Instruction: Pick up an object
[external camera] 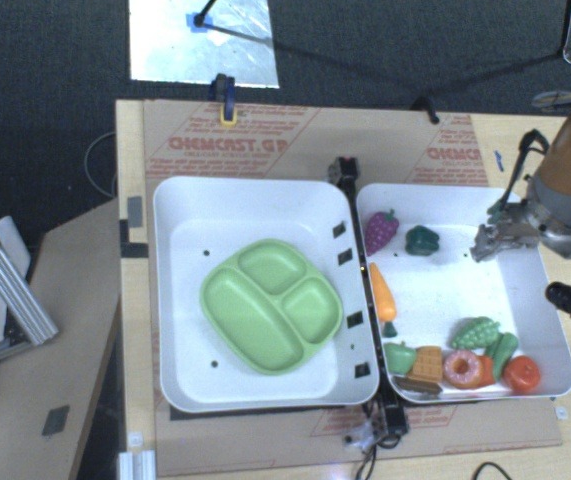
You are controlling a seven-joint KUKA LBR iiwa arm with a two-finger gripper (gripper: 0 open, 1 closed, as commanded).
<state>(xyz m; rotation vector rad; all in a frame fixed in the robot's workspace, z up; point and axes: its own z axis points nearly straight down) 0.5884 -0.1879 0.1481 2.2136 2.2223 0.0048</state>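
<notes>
Fingertips of the gripper (485, 243) are being seen at the right of the frame, low over the upper right part of the right bin (555, 343); whether they are apart or together cannot be told, and nothing is being seen between them. Nearest, to the left, a dark green pepper (422, 239) and purple grapes (381, 230) are lying well apart from the tool. An empty grasp is being risked, judging by that gap. Further down, one carrot (383, 293) is lying against the divider, and along the lower edge a crowded row is lying: one waffle (426, 364), one donut (462, 368), one tomato (522, 372), three green pieces. Two touching items could be dragged together there. One green divided plate (270, 306) is sitting in the left bin (180, 228).
</notes>
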